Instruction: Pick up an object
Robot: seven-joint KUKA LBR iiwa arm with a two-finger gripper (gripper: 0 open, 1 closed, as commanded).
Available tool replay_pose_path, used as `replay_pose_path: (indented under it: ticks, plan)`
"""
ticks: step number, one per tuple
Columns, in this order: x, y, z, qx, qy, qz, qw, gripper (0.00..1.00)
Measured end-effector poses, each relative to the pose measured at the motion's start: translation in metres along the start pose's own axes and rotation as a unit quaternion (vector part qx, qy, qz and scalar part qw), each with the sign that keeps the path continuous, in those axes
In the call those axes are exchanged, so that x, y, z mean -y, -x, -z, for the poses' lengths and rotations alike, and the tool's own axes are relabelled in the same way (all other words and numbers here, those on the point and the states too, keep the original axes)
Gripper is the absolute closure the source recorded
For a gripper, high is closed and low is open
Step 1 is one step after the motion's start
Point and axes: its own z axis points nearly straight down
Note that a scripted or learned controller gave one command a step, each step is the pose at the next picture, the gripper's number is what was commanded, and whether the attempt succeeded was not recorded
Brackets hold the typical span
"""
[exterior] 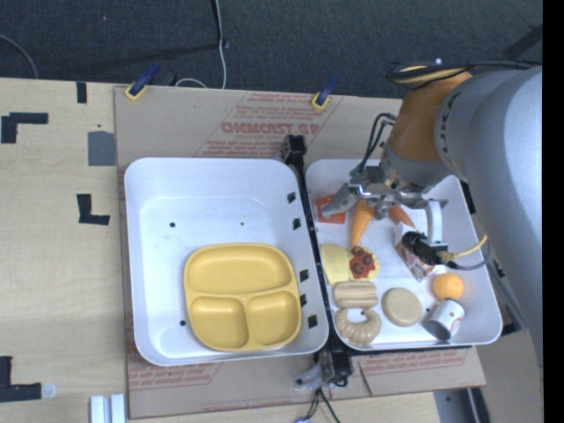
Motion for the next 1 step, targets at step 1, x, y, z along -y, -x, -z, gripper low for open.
replay_pose_path:
  ticks: [1]
  plan:
    - [-0.0034,-0.0020,0.0165,0.001,0.008,0.001,1.0000,1.00]
